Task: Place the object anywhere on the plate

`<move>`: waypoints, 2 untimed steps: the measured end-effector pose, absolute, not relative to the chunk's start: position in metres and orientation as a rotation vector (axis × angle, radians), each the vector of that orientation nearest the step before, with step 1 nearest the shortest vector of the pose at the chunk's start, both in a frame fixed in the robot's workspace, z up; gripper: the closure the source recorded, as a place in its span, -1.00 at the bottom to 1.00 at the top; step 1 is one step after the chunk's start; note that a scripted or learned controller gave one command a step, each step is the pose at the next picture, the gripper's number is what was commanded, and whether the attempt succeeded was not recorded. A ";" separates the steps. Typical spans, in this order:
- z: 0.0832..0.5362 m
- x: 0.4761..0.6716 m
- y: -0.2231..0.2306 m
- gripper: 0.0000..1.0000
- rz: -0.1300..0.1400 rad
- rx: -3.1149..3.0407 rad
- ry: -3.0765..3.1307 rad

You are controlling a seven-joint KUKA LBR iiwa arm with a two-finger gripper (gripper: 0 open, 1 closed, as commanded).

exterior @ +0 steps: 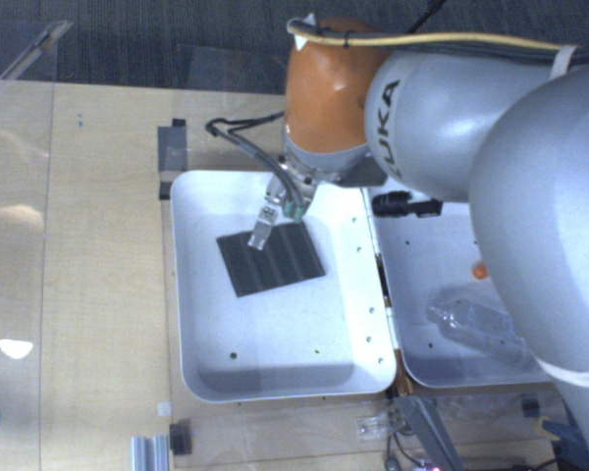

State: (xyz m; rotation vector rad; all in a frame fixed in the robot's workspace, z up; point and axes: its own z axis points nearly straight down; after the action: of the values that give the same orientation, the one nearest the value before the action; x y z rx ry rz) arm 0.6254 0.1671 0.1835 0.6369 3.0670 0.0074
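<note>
A dark grey ridged plate [272,260] lies flat in the left bin [275,361], slightly turned. My gripper [265,228] hangs low over the plate's upper left part, its tip at or just above the plate's surface. I see nothing in it. A clear plastic bottle [468,321] lies on its side in the right bin [422,356]. Next to the arm's edge, a small orange thing [479,273] peeks out, mostly hidden.
The big grey arm [510,145] with its orange band [329,86] covers the back of both bins and much of the right one. The bin walls meet in a ridge [385,292] between the bins. Wooden bench top [79,263] stretches to the left.
</note>
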 end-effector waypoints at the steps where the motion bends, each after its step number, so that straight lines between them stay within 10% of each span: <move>1: 0.196 0.627 0.168 1.00 0.015 0.634 3.059; 2: 0.220 0.628 0.169 1.00 0.007 0.287 3.118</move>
State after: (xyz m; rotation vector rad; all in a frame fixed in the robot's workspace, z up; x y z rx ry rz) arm 0.6282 0.1687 0.2198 0.2866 3.1182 0.0075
